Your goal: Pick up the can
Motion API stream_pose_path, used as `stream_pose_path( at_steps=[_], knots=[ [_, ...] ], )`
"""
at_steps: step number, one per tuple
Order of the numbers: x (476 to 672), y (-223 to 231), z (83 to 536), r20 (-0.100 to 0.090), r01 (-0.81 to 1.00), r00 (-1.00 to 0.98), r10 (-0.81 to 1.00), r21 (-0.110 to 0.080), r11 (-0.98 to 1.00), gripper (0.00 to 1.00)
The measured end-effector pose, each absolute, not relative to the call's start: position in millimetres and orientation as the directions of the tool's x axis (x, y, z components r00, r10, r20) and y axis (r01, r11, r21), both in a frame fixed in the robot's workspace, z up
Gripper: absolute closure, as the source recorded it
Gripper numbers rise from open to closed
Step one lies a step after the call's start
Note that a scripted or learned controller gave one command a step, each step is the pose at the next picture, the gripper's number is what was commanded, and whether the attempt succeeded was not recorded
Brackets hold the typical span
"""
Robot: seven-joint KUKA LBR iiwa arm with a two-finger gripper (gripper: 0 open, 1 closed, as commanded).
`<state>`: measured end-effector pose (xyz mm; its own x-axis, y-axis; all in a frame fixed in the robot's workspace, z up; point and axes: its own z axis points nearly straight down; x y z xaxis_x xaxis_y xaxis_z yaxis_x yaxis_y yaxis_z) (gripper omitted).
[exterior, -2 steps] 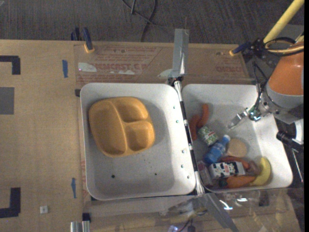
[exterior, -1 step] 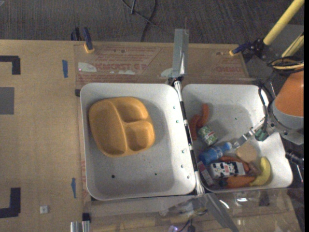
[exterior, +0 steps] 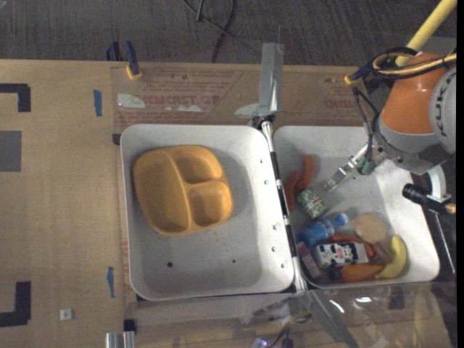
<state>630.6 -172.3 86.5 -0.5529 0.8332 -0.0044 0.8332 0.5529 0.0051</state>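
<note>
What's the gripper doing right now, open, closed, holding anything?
Gripper: over the right bin, just beside the green can; whether open or closed cannot be told. The can lies in the bin, not held.

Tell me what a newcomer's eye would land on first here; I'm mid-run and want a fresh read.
First, the big yellow divided plate lying alone in the left bin. Next, the arm's orange band at the upper right, with the gripper reaching down-left into the right bin. Just beyond its tip lies the small green can, above a clutter of blue bottle, banana and carton along the near wall.
</note>
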Motion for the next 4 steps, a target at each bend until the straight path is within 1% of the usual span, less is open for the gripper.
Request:
stream_pose_path(
  at_steps=[1,2,3,4],
  knots=[
    [572.9,-224,87,-0.005,0.567,-0.824,0.567,0.002,0.824,0.0],
    [557.1,-224,120,-0.004,0.636,-0.771,0.636,0.003,0.771,0.0],
    [592.9,-149,87,-0.008,0.22,-0.976,0.22,0.002,0.976,0.0],
    [555.6,-108,88,-0.008,0.06,-0.998,0.06,0.0,0.998,0.0]
  ],
)
